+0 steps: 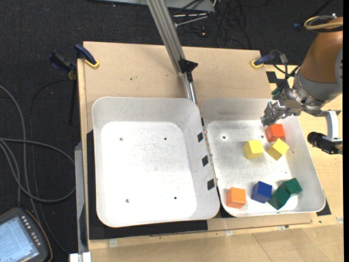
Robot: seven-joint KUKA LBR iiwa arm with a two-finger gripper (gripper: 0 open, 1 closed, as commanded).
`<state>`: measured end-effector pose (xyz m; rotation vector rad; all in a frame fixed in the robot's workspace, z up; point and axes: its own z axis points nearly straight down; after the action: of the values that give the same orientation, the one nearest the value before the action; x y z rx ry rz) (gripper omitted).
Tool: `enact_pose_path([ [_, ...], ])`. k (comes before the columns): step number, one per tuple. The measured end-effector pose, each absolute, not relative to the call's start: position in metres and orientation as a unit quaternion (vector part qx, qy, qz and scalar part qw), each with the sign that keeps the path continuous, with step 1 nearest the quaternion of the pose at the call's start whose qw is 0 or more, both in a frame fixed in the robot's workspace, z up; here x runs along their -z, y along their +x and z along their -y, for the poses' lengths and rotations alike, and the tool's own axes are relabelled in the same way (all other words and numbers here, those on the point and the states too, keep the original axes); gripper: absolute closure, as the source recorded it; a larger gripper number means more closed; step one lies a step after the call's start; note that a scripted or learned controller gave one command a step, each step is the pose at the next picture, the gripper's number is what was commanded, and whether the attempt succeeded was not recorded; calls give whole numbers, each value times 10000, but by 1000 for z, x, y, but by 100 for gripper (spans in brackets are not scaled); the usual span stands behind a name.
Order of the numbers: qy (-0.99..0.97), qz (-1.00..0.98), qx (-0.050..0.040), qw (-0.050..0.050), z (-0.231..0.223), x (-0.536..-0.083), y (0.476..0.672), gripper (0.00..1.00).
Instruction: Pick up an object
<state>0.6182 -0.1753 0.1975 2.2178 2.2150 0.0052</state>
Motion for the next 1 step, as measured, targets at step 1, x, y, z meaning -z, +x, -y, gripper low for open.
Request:
enact_pose_path([
  [1, 7068, -7074, -6, 14, 175, -205, 619, 100],
])
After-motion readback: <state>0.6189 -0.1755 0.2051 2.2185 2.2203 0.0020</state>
